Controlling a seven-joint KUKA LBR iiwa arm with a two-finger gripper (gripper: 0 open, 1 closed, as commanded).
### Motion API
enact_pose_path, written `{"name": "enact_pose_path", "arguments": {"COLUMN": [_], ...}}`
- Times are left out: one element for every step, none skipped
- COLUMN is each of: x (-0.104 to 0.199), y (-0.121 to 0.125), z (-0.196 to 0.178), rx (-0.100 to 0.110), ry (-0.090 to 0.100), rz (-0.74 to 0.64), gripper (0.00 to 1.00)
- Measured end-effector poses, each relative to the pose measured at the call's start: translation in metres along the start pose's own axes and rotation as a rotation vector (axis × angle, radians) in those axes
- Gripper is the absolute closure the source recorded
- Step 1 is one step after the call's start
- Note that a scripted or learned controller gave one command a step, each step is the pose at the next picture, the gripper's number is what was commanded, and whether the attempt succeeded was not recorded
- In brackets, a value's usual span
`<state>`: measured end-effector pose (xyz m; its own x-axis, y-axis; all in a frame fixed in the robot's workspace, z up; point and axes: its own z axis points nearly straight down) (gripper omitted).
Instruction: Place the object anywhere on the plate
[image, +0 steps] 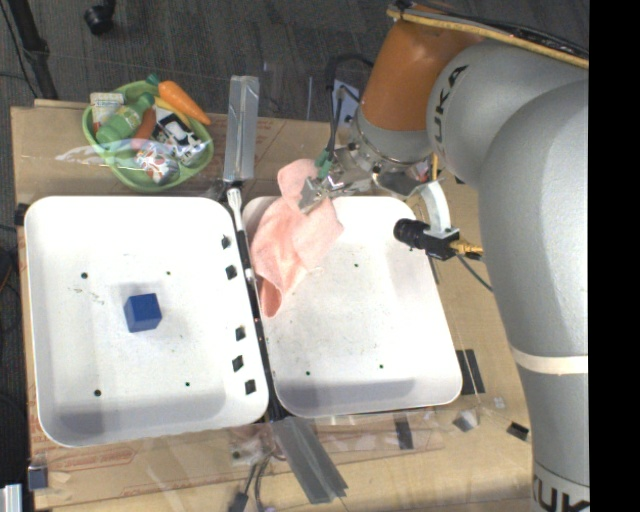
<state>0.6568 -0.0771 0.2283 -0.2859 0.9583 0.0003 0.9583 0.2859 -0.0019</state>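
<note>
jaws (322, 190) pinch one pink cloth (290, 245); one blue cube (143, 311) lies apart.

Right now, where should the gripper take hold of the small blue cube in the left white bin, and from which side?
Grip the small blue cube across two opposite flat side faces, coming straight down from above. It sits flat on the floor of the left white bin, well away from the walls, so the fingers should have room on either side.
</note>
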Motion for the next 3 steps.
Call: {"name": "enact_pose_path", "arguments": {"x": [0.001, 0.052, 0.104], "y": [0.001, -0.008, -0.026], "z": [-0.003, -0.013, -0.008], "rx": [0.0, 0.001, 0.002], "ry": [0.0, 0.0, 0.0], "rz": [-0.005, -0.41, -0.815], "gripper": [1.0, 1.0, 1.0]}}
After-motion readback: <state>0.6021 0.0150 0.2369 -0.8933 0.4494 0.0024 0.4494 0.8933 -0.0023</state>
